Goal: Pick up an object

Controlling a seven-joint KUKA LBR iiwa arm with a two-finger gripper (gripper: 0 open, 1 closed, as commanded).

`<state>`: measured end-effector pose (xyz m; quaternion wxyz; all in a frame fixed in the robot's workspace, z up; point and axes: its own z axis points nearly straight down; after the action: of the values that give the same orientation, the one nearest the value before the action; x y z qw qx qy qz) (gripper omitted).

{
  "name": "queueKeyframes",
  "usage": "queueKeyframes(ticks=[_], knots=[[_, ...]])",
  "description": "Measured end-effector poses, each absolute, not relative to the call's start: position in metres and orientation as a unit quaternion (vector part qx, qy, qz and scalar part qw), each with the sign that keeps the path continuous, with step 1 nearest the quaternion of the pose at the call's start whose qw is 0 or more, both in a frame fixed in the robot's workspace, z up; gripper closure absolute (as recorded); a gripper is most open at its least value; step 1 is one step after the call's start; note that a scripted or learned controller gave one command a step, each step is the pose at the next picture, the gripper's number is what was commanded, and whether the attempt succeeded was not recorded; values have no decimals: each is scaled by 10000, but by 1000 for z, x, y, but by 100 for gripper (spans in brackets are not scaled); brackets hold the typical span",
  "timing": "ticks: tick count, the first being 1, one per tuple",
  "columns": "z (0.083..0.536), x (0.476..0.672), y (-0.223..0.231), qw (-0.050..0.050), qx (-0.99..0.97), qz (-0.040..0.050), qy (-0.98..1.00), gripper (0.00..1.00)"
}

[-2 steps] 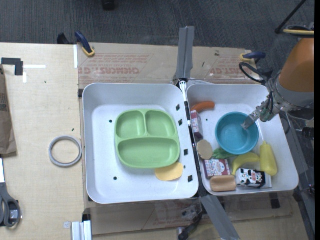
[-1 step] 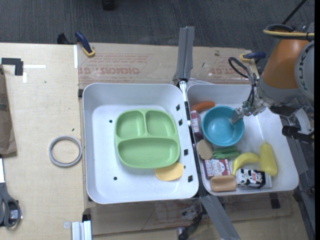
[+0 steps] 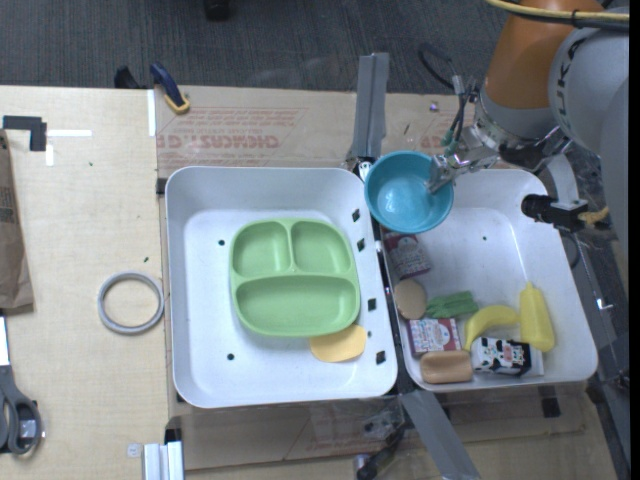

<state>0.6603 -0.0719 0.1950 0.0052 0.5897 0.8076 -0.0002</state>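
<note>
A blue bowl [image 3: 405, 195] hangs tilted over the divider between the two bins, at the back left corner of the right bin [image 3: 500, 238]. My gripper [image 3: 443, 168] comes down from the right, and its fingers pinch the bowl's right rim. The grey arm with its orange band [image 3: 535, 28] rises behind it at the upper right. The bowl's inside looks bare.
The left bin [image 3: 190, 268] holds a green divided plate [image 3: 295, 276] and a flat yellow piece [image 3: 338, 345]. At the right bin's front lie a banana [image 3: 490, 320], a yellow item [image 3: 535, 318], a green item [image 3: 450, 303], small cartons [image 3: 500, 356] and a bun [image 3: 446, 367]. A tape ring [image 3: 131, 301] lies on the bench.
</note>
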Motion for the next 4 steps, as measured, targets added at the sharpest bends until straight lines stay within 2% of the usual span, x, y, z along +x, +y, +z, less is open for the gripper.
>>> queueKeyframes(ticks=[1,2,3,4], knots=[[146,617,-111,5,5594,-19,8289,100],[152,598,-106,23,5328,-21,8462,100],[116,588,-139,16,5305,4,8477,100],[196,659,-70,63,6372,-2,7706,100]])
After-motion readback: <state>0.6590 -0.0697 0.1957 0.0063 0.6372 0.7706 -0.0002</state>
